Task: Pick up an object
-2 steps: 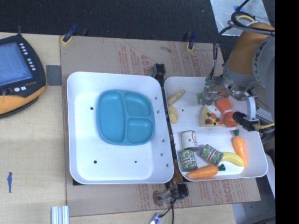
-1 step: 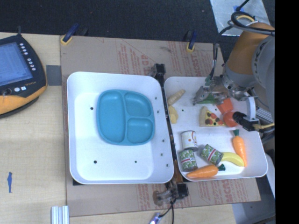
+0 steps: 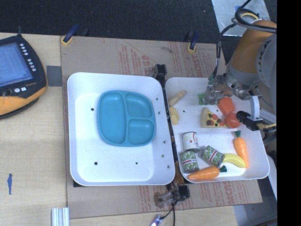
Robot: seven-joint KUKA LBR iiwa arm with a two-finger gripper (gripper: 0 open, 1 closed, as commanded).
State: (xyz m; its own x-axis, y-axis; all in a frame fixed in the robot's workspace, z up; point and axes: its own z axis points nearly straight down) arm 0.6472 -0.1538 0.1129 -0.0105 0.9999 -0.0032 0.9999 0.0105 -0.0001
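- Far to the left of the hand: left bin point(image 3: 80, 126), holding one blue divided plate point(image 3: 126, 117); nothing from the toy lot has been moved here.
- Left of the hand, in the right bin point(image 3: 256, 173): pale banana-like piece point(image 3: 177, 97) at the bin's near-left wall.
- Below-left of the hand: pizza slice point(image 3: 210, 118), small white can point(image 3: 190, 139), two green-labelled cans point(image 3: 189, 160), point(image 3: 212, 155), lying carrot point(image 3: 204, 174), yellow banana point(image 3: 233, 160).
- At the hand point(image 3: 215, 92): low in the bin's top corner, beside a green scrap point(image 3: 203, 99); cannot tell whether it is apart or together.
- Just right of the hand: red tomato-like pieces point(image 3: 228, 111), upright carrot point(image 3: 241, 149).
- Progress, judged: descent made, no object seen lifted; the pick is not yet done.
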